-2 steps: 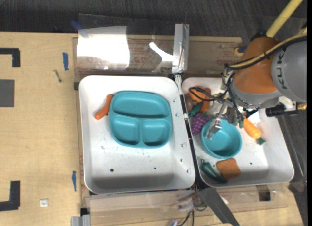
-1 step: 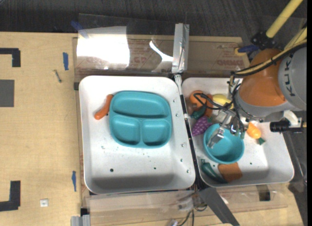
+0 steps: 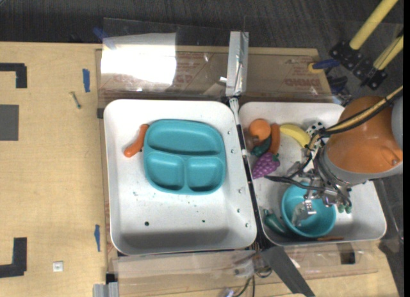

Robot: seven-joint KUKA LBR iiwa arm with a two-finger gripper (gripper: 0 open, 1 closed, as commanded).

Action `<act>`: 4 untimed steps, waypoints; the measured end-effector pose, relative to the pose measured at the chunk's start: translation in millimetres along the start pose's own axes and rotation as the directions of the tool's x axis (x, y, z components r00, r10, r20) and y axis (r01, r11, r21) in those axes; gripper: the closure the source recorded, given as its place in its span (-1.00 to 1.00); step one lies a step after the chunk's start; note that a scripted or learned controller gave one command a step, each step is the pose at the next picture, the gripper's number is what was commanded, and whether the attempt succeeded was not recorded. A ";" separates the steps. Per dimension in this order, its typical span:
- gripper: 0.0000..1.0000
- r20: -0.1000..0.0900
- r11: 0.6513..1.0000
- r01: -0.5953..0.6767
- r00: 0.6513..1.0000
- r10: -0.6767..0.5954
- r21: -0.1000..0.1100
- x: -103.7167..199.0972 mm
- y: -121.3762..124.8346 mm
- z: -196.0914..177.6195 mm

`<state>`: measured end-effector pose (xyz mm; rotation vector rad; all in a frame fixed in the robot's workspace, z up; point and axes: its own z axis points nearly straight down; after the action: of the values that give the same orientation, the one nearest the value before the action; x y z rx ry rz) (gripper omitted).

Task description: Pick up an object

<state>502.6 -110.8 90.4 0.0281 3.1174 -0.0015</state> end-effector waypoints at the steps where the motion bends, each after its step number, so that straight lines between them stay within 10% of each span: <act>1: -1.00 0.001 0.998 0.066 0.998 -0.066 0.003 2.5 8.6 -0.3; 2: -1.00 -0.018 0.997 0.075 0.997 -0.075 -0.003 -84.3 15.2 -24.3; 4: -1.00 -0.014 0.991 -0.130 0.991 0.130 0.003 -109.0 7.3 4.5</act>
<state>611.7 -105.4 88.5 0.2329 3.1230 -0.0013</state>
